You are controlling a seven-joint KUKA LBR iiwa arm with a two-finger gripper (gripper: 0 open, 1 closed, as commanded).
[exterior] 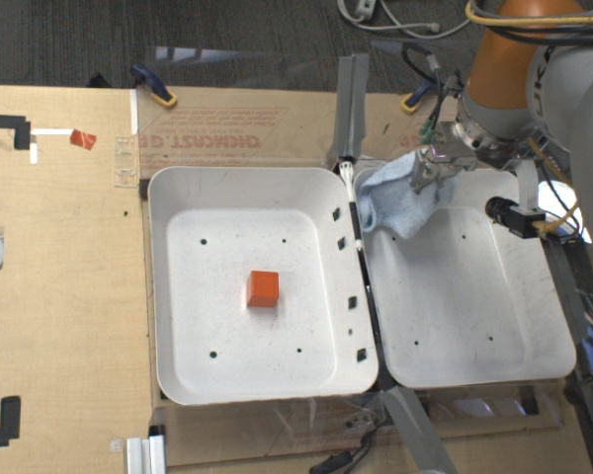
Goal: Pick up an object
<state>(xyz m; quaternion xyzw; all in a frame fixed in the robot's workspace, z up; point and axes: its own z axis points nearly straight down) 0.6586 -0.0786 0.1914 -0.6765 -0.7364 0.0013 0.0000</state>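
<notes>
One cloth (pixel 393 197) bunched directly under our fingers (pixel 433 171) | we cannot tell their state | orange cube (pixel 263 289) lies well off, in the other bin (pixel 178 363)

The gripper (pixel 433 171) hangs at the far left corner of the right bin (pixel 494 349), pressed against a crumpled pale blue cloth (pixel 395 200) draped over the divider (pixel 359 265) just to its left. Nearer the camera from the gripper, the right bin's floor lies open. Past the divider, the left bin (pixel 178 363) is open too, apart from one orange block (pixel 263 289) at its middle.
</notes>
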